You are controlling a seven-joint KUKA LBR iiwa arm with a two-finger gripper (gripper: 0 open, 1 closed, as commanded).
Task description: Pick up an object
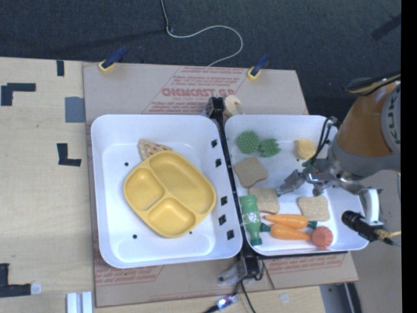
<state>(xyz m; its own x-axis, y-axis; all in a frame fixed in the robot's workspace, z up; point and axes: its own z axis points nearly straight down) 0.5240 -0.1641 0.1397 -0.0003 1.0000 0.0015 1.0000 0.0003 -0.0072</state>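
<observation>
The right bin (pixel 280 119) holds toy food: a green leafy piece (pixel 256 143), a yellow piece (pixel 303 149), a brown bread slice (pixel 250 171), two pale toast slices (pixel 264 200) (pixel 314 207), a green bottle (pixel 250 218), two carrots (pixel 288 227) and a red fruit (pixel 322 237). My gripper (pixel 298 177) hangs low over the bin floor in the middle of this bin, between the brown slice and the right-hand toast. It looks open, with nothing between its fingers. The arm's orange band (pixel 365 132) is at the bin's right edge.
The left bin (pixel 107 175) holds a yellow divided plate (pixel 169 193) with a tan waffle wedge (pixel 151 149) tucked behind it. The wall between the two bins (pixel 225 168) runs left of the brown slice. A cable (pixel 208 34) lies behind the bins.
</observation>
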